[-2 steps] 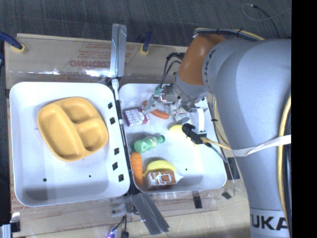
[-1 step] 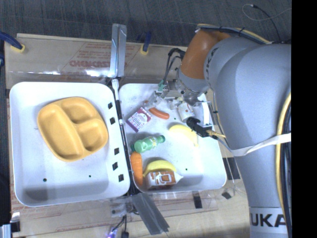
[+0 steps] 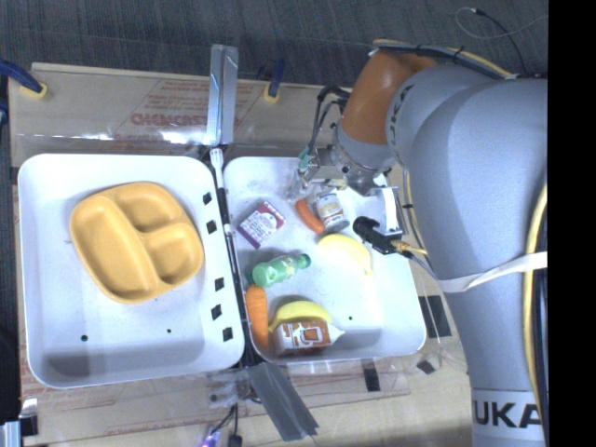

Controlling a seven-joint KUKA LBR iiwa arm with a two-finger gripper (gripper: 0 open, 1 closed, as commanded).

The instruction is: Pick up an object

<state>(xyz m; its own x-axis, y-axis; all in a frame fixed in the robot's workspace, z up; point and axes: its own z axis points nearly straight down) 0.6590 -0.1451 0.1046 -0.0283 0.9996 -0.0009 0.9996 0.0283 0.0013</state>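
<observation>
arm: KUKA arm [image 3: 466, 203] is reaching in from the right, wrist hanging over the far end of the right bin [image 3: 396, 329].
gripper: gripper [image 3: 321, 180] is sitting low among the items at that end; can't tell if it's open or closed, nothing is visibly being held.
target (my guess): small jar [image 3: 330, 209] and the orange carrot [image 3: 310, 215] touching it are lying just under the tool, so one of these is likely the pick.
doing it well: those two are crowding each other; I'd be centring on one item only, coming straight down, closing across its narrow side, and lifting slowly to check it's actually coming up.
risk: yellow lemon-like piece [image 3: 346, 250] is lying close by, could be getting nudged.
count, right bin: one maroon packet [image 3: 262, 223], one green bottle [image 3: 278, 268], a second carrot [image 3: 257, 313] along the near-left wall, one banana [image 3: 300, 311], one brown carton [image 3: 303, 337], plus the jar, carrot and lemon piece. Eight total.
count, left bin [image 3: 56, 343]: one yellow divided tray [image 3: 137, 240].
bins: two.
</observation>
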